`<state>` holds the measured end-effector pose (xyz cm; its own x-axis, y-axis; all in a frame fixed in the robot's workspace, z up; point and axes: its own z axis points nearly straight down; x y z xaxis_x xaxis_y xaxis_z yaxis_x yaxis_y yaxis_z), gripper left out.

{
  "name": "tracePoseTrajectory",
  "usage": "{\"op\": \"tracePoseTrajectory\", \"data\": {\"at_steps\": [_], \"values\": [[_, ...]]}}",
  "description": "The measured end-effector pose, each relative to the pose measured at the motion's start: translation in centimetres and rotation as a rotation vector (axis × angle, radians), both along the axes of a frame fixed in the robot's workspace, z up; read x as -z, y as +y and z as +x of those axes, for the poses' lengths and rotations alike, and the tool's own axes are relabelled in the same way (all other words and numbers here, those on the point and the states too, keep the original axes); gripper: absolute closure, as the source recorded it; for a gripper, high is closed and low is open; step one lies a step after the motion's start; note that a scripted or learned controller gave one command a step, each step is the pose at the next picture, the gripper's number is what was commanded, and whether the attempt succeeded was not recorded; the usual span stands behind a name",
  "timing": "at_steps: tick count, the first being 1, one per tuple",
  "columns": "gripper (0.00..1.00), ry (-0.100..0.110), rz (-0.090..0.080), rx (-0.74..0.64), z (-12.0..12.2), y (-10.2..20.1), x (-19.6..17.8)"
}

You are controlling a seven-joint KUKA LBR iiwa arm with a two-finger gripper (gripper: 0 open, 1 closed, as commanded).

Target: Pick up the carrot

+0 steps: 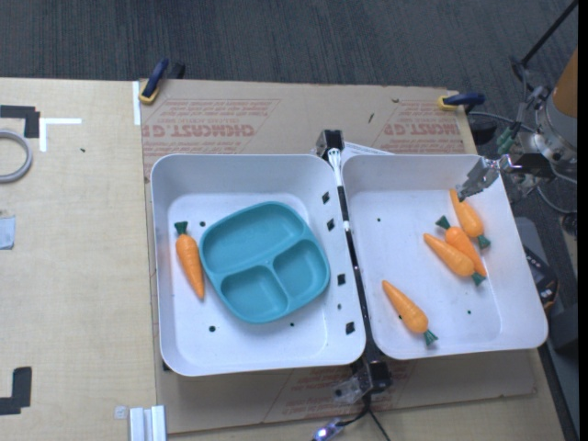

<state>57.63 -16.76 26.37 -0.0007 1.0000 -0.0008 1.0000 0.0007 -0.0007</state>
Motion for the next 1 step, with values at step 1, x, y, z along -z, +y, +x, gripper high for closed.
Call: {"op": "tracePoseTrajectory", "data": {"at_steps": [1], "values": [[0.0,0.001,0.001,0.003,-5.65,3.88,14.32]]}}
